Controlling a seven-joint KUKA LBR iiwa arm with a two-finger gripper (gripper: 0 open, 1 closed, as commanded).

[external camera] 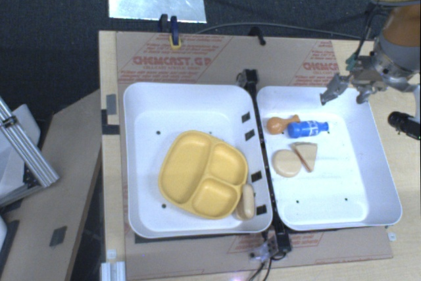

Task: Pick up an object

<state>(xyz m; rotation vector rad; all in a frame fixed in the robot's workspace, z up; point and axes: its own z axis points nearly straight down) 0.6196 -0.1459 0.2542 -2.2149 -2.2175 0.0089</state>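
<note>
While the claw [347, 90] hangs over the far edge of the right bin [378, 171], its two fingers are spread apart with nothing between them. Near the far left corner of that bin lies a small blue bottle [306, 129] with a white band and a blue cap; it rests on its side, long axis running across the bin, cap pointing toward the bin's right wall. Touching its base is a small orange pear-shaped toy [278, 124], narrow end pointing toward the bottle. Just nearer than these sit a tan round disc [286, 163] and a tan wedge [306, 155], side by side and touching.

The left bin [141, 141] holds a yellow divided tray [202, 174] with three compartments, turned at a slant. A pale oblong piece [247, 201] lies against the tray's near right corner, beside the bin's right wall.
</note>
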